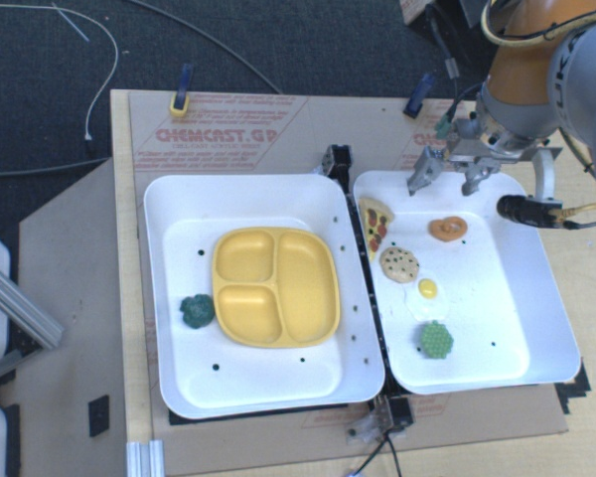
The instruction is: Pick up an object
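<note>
You can see the pincer [447, 180] up at the back edge of the right bin [536, 296]. Its two fingers [420, 175] are apart, and there is nothing between them. It hangs above the white floor of the bin, not touching any toy. The grey arm [566, 48] with the orange band comes in from the top right.

Look in the right bin for the things you could pick. A donut [447, 229] lies just below the pincer, a little toward you. A pizza slice [375, 223] lies by the left wall of that bin. A cookie [399, 263] sits just below the pizza. A fried egg [427, 291] lies near the cookie, with its yellow middle up. A light green broccoli [436, 340] sits near the front, below the egg.

The left bin [179, 217] holds a yellow tray [275, 286] with three parts. A dark green broccoli [197, 311] sits just beside the tray's left edge.

Both bins sit side by side on a brown board [228, 127] on the counter.
</note>
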`<state>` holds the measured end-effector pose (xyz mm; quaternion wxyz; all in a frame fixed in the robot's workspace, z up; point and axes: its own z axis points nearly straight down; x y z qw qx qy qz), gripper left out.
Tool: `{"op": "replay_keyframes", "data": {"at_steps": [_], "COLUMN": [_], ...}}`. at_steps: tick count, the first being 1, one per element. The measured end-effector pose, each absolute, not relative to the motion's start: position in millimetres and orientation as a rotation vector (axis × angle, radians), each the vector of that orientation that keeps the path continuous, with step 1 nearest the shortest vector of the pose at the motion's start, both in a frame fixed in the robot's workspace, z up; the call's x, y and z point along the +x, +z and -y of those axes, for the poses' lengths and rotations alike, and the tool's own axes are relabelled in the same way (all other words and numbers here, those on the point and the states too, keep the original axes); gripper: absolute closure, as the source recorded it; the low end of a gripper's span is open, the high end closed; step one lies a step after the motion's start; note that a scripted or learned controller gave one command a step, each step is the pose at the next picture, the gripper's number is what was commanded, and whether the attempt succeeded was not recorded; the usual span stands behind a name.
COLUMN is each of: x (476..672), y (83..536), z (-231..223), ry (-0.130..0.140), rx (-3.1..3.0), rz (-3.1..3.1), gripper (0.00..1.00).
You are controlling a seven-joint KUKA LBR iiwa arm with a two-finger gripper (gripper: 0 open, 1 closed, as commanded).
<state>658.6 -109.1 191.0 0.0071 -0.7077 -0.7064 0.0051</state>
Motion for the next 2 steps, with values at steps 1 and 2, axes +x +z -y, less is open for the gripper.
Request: {"op": "replay_keyframes", "data": {"at_steps": [1,2], "x": [661.6,651.8], "y": [201,151], "z": [109,112], "ry": [0.000,0.005], "rx": [-2.219,-2.218], "rz": [2.221,2.217], "gripper": [0.00,0.00]}}
